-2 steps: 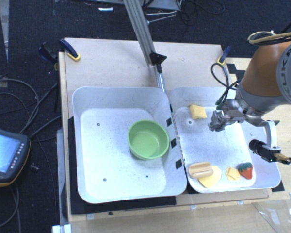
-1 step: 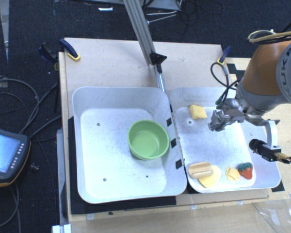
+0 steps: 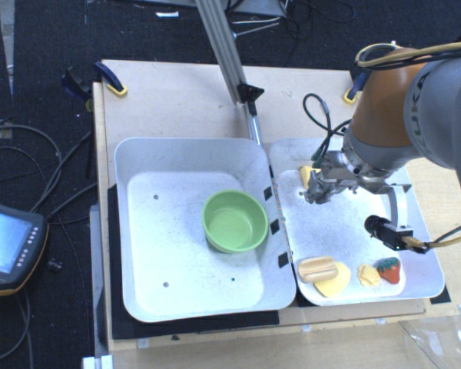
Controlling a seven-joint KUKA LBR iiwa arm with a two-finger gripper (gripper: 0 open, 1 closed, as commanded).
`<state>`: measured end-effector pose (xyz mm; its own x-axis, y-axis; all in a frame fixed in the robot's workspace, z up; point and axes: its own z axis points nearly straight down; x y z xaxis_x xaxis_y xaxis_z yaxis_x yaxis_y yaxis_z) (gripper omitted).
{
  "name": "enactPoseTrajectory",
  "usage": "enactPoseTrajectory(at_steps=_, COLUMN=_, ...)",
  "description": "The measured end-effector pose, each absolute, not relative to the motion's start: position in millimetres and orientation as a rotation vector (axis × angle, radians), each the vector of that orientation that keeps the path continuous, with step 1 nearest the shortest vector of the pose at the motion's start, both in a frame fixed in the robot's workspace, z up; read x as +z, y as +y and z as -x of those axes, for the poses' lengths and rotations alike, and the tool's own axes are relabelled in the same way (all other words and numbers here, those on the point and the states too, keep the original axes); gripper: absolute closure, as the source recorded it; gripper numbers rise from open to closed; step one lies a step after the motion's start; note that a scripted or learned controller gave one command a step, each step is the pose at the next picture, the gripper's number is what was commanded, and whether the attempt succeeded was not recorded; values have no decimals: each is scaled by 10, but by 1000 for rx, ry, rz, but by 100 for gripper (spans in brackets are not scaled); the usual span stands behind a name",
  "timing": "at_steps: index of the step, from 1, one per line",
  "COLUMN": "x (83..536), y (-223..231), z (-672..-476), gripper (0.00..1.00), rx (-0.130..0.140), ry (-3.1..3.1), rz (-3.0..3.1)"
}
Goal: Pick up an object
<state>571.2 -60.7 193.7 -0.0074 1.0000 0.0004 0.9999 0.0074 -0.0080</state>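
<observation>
End effector (image 3: 316, 191) of my arm hangs low beside the yellow piece (image 3: 306, 176), apparently lined up to grab it, fingers' state beyond my telling.

Places given rel. to the jaws of the gripper (image 3: 316, 192). Far left, on the dark floor: teach pendant (image 3: 4, 244), screen lit, w/ grey cable (image 3: 54, 167) looping above it. Up-left: aluminium pole (image 3: 219, 37) slanting down to a black bracket (image 3: 250, 94) on the wooden bench (image 3: 177, 102). Straight above: black cable loop (image 3: 316, 110). Yellow-tipped clamp (image 3: 111, 79) at bench's far-left corner, another clamp (image 3: 353, 91) above-right. Just below-left: black clips (image 3: 275, 225) along the seam betw. bins.
</observation>
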Motion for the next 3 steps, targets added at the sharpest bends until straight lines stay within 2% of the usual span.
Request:
enactPoseTrajectory(at_steps=2, x=2015, y=348, z=-5998, gripper=100, rx=10, ry=-2226, rz=2210)
enactPoseTrajectory(at_steps=3, x=2067, y=861, z=-6307, gripper=100, rx=10, ry=-2227, rz=2210)
